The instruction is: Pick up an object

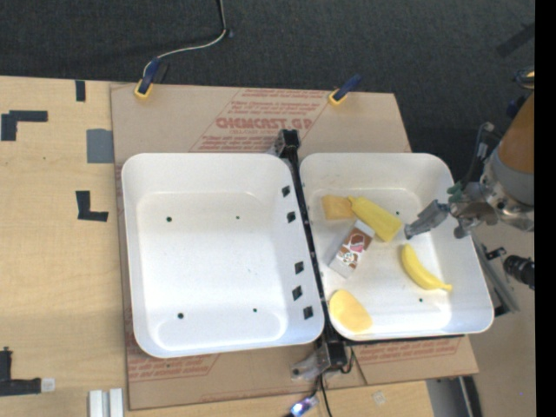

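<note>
Counter (52, 259): light wood, with a brown cardboard sheet (261, 120) under the two bins.

Left bin (208, 259): white and shallow; I see nothing in it but a few dark dots on the floor.

Right bin (395, 168): holds all the candidates.
- Orange block (336, 207), near the divider towards the far side.
- Yellow wedge (376, 219), touching the orange block on its right.
- Small printed packet (352, 250), brown, white and red, lying flat just in front of those two.
- Round yellow piece (349, 311) in the near corner by the divider.
- Banana (423, 269), right of centre, lying flat and apart from the rest.

Gripper (443, 211): over the right bin's right side, just beyond the far end of the banana and right of the wedge. One grey finger points left towards the wedge. Nothing is visible between the fingers; released or clenched, I cannot tell from this angle.

Judgement on handling: the banana is the likeliest target, being the closest and clear on all sides. It looks like a light plastic toy, stiff and smooth, so it may slip or roll. Best hold is across the thick middle of the curve, fingers either side of the long axis. The packet lies too flat to pinch easily.
</note>
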Tool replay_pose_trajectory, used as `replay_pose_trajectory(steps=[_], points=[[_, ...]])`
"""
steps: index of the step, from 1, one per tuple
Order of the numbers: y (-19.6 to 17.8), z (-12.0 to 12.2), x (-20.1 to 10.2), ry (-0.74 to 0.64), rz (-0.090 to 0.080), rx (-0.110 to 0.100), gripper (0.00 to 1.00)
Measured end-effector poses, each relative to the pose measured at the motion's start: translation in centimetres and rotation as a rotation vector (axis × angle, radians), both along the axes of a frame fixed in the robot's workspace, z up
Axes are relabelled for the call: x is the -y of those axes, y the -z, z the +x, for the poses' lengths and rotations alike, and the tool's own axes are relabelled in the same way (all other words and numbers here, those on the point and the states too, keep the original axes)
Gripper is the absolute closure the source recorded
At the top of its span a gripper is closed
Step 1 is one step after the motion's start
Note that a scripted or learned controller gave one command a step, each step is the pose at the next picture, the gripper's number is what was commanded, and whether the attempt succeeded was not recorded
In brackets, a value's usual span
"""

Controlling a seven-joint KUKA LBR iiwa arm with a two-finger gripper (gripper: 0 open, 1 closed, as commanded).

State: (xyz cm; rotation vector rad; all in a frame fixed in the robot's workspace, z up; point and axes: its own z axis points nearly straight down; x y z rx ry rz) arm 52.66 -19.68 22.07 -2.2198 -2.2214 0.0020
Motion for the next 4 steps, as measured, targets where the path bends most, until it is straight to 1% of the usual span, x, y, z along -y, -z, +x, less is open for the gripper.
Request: replay_pose_trajectory(steps=[1, 2, 3, 4], points=[[9.3, -1.1, -9.8, -0.004, 0.004, -0.005, 0.00], [13.8, 3.3, -10.2, -0.002, -0.001, 0.002, 0.00], [12.6, 3.2, -10.2, 0.000, 0.000, 0.002, 1.00], [3.0, 11.2, -15.8, -0.008, 0.000, 0.013, 1.00]])
